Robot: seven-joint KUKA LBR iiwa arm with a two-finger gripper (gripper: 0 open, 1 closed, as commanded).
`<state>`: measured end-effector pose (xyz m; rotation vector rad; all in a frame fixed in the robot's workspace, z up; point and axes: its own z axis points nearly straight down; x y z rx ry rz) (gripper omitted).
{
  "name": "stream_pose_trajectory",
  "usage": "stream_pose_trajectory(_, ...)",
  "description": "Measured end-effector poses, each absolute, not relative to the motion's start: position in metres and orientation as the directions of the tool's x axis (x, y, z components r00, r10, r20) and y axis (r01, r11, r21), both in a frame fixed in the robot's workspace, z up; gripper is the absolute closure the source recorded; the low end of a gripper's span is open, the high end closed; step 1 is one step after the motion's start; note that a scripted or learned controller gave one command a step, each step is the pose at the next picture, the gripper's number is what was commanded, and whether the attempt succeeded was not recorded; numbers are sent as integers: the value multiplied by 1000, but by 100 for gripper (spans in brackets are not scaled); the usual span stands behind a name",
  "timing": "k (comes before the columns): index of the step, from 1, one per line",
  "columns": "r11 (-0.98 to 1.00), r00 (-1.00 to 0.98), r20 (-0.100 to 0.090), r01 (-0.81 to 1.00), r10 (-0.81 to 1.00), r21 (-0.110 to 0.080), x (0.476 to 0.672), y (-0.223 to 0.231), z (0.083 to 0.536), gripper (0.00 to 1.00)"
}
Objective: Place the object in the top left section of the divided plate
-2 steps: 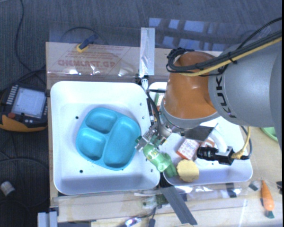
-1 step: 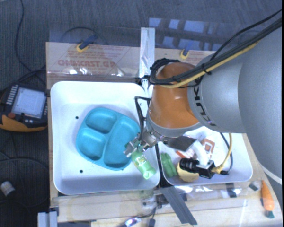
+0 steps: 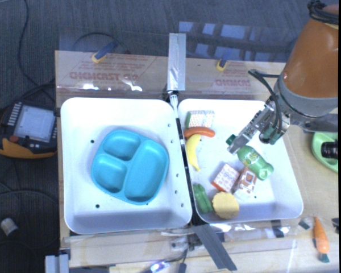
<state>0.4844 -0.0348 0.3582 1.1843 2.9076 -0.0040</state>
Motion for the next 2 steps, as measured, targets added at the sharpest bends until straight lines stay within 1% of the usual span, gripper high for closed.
stream_pose_trajectory(1, 600, -600, 3, 800, 800, -4, 486, 50, 224, 100)
stream_pose_trajectory(2, 759, -759, 1, 651, 651, -3, 483, 130, 253, 100)
